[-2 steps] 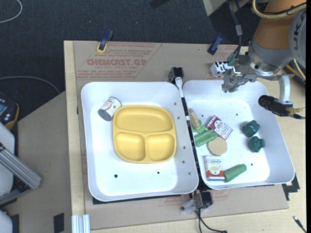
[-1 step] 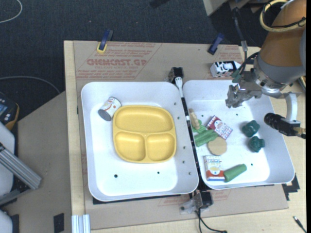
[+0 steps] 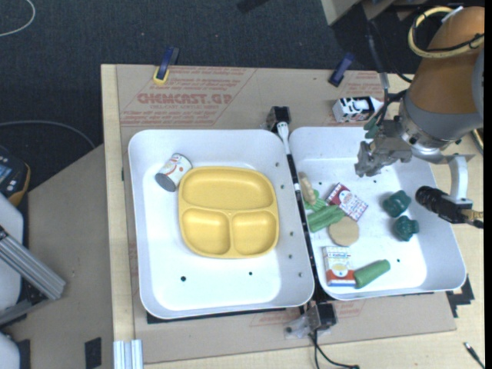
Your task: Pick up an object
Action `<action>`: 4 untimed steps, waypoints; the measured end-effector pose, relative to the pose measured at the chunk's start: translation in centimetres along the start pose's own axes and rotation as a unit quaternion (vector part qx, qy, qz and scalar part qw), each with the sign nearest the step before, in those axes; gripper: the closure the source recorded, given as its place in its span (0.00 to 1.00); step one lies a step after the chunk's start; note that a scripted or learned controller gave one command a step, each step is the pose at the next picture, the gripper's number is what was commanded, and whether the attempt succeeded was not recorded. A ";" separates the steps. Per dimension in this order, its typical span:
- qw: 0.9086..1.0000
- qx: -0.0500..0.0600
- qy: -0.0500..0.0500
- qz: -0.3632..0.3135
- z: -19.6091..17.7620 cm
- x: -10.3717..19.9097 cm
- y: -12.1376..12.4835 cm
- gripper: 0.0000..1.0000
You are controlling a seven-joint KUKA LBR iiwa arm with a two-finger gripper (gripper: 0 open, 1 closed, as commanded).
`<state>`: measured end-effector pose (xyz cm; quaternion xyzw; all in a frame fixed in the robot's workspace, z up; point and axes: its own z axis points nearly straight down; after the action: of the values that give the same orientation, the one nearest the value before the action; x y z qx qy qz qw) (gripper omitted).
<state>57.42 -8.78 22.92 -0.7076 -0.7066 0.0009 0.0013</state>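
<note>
Left bin [image 3: 146,229] holds a yellow divided plate [image 3: 228,210] in the middle and a small can [image 3: 173,171] lying on its side just beside the plate's far-left corner. The can looks light, stiff and round, so it would roll; I would pinch it across the body.

Right bin [image 3: 438,275] has the clutter. Along its left wall there is a tan stick-like piece [image 3: 307,187] and a green pod [image 3: 326,216], probably toy plastic: light, hard, a bit slick, best gripped across the narrow width. Touching the pod are a small red-and-white packet [image 3: 347,201] on the far side and a flat tan disc [image 3: 344,233] on the near side. Both lie flat and give me little edge to pinch. At the near edge sit a small carton [image 3: 338,268] and a green cone-like piece [image 3: 371,273], touching each other. Two dark green lumps [image 3: 400,214] sit to the right, well apart from the rest. They are chunky and the easiest grab, I judge.

My gripper [image 3: 372,162] hangs over the far part of the right bin, above bare floor, with nothing between the fingers. I cannot tell from this slant whether they are apart or together, since they merge into one dark blob.

Hard to make out: the can's label, the packet print, and what the dark lumps are. The arm covers the bin's far-right corner.
</note>
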 end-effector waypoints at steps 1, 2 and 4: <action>1.000 -0.003 -0.001 -0.001 -0.3 0.3 1.0 1.00; 1.000 -0.002 0.000 -0.001 -0.5 -0.1 0.6 1.00; 1.000 -0.001 0.000 -0.002 1.1 0.6 1.0 1.00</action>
<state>58.44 -8.19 21.86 -0.7064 -0.7078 0.0003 0.0011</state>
